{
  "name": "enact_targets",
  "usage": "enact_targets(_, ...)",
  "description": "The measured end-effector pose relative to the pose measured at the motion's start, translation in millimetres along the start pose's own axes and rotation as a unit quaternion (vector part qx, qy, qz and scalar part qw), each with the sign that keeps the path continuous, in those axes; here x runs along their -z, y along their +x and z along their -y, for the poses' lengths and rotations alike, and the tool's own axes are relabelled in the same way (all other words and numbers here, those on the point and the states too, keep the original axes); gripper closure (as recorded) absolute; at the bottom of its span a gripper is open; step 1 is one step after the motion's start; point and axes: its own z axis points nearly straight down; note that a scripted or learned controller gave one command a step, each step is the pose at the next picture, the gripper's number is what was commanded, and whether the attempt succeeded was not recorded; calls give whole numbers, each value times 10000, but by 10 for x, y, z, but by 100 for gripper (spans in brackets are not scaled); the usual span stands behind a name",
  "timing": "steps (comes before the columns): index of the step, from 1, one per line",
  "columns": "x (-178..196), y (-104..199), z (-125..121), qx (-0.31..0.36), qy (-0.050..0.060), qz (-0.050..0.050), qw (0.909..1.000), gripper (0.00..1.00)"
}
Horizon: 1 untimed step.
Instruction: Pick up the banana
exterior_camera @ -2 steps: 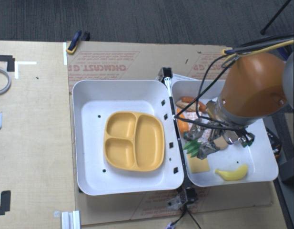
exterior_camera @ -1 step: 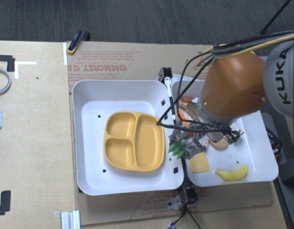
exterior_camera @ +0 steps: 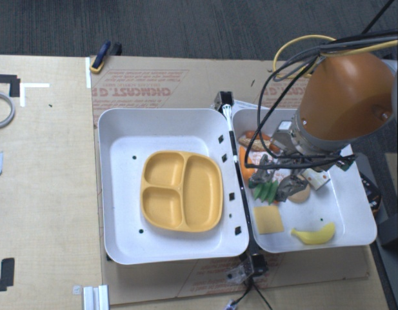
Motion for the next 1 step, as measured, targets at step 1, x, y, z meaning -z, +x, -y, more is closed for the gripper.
enact_targets(1, -245, -741, -510, 993, -12, -6, 9951, 100)
